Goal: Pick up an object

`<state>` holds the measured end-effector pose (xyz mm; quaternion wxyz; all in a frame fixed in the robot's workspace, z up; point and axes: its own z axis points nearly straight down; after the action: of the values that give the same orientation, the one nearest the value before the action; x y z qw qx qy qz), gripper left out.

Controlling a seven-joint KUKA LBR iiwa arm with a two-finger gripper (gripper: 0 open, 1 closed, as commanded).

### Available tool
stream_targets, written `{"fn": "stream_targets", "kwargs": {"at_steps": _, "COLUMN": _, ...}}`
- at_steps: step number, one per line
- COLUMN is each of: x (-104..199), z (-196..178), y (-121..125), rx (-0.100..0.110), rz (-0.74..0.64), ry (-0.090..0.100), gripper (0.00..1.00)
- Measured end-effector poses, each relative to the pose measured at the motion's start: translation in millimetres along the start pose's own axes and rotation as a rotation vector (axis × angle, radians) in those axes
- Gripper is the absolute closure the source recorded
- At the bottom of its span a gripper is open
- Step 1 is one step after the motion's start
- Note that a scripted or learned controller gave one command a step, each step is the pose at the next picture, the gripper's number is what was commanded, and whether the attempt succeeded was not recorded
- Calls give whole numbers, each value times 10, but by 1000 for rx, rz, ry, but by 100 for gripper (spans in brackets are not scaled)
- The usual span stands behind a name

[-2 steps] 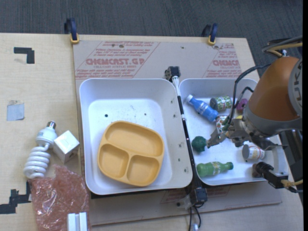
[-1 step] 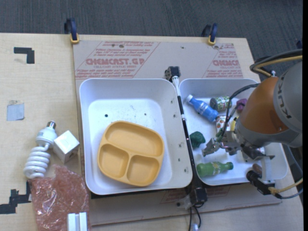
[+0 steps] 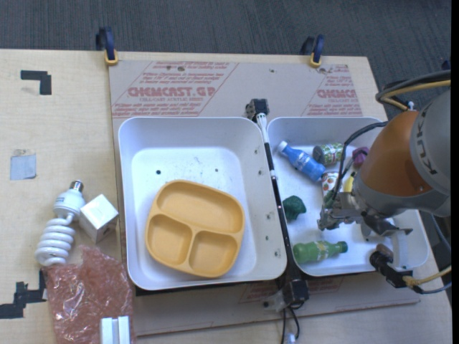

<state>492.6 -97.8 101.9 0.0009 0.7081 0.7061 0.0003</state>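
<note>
Gripper [image 3: 331, 219] low in right white bin [image 3: 417, 244], we can't tell its grip, green plastic bottle [image 3: 320, 249] lying just below it, blue bottle [image 3: 302, 161] near far wall, yellow divided tray [image 3: 194, 228] in left bin [image 3: 188, 138].

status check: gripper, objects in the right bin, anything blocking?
Gripper low in right white bin, grasp unconfirmed. Green plastic bottle lies below it, dark green lump to its left, blue plastic bottle above. Arm covers bin's right side.
</note>
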Motion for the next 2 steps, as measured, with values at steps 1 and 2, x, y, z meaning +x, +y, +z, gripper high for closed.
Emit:
{"fn": "stream_targets", "kwargs": {"at_steps": 1, "x": 487, "z": -905, "y": -142, "rx": 1, "rz": -4, "ry": 0, "gripper": 100}}
{"fn": "stream_targets", "kwargs": {"at_steps": 2, "x": 487, "z": -904, "y": -143, "rx": 1, "rz": -4, "ry": 0, "gripper": 0}}
